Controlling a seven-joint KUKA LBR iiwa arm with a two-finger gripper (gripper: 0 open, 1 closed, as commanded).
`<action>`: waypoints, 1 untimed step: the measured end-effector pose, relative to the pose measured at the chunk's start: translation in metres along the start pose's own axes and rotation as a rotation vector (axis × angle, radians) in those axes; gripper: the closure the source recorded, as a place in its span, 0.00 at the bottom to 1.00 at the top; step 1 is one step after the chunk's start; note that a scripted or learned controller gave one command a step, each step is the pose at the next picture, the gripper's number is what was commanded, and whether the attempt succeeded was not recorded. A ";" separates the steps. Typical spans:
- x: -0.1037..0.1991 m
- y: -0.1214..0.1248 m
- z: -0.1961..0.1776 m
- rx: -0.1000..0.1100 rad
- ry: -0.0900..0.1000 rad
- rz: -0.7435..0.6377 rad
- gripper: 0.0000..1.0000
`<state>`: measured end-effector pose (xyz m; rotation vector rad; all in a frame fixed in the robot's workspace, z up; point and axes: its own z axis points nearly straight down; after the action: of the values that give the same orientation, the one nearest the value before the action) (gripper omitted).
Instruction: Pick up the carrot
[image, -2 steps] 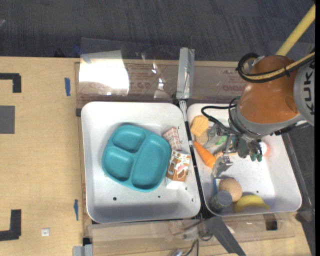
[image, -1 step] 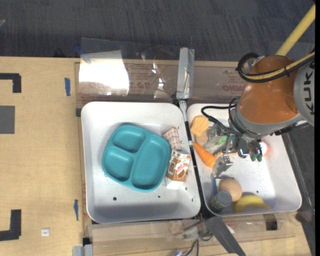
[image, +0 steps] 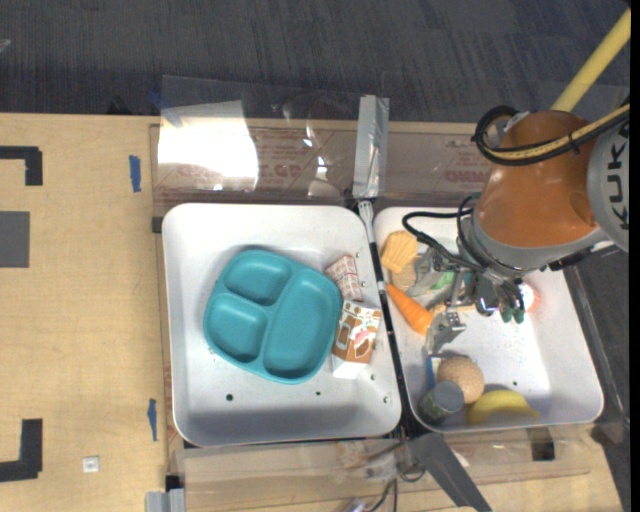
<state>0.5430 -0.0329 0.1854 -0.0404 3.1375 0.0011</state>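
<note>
Gripper (image: 445, 322) poised in the right bin (image: 570, 345) beside the carrot (image: 410, 308); finger opening and any hold cannot be told

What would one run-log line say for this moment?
task: pick up carrot | carrot: right bin, left edge, lying free | pincer: right beside carrot | grasp: not seen

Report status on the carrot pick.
Gripper low in right bin, right beside the carrot; no grasp visible. Carrot lies against the bin's left wall, yellow food just behind it. Potato and banana nearer the front.
</note>
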 end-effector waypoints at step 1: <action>-0.004 -0.051 0.063 0.001 -0.007 -0.233 0.00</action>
<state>0.5487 -0.0833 0.1223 -0.4041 3.1048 -0.0014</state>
